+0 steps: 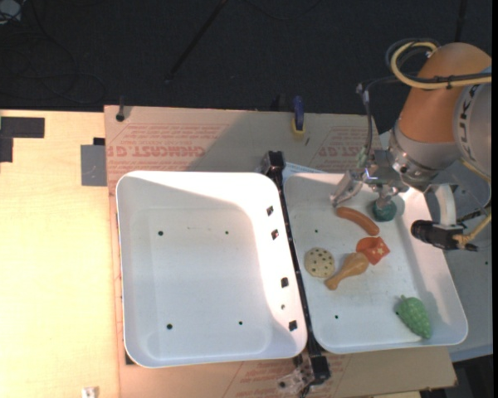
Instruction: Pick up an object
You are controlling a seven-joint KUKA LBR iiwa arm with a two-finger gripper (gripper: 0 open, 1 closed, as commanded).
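My gripper (365,193) hangs over the far part of the right bin (448,305), its two fingers spread apart with nothing between them. A small teal object (385,211) sits just under the right finger. An orange-red sausage (357,220) lies a little in front of the gripper. Nearer the front are a red-orange piece (373,249), a tan drumstick (347,272) and a round speckled cookie (319,261). A green bumpy object (414,316) lies in the bin's front right corner.
The left bin (141,222) stands beside the right one, with a black-clipped divider (286,255) where their rims meet. Cardboard (191,143) lies under both bins, and a pale wooden bench (41,264) extends to the left.
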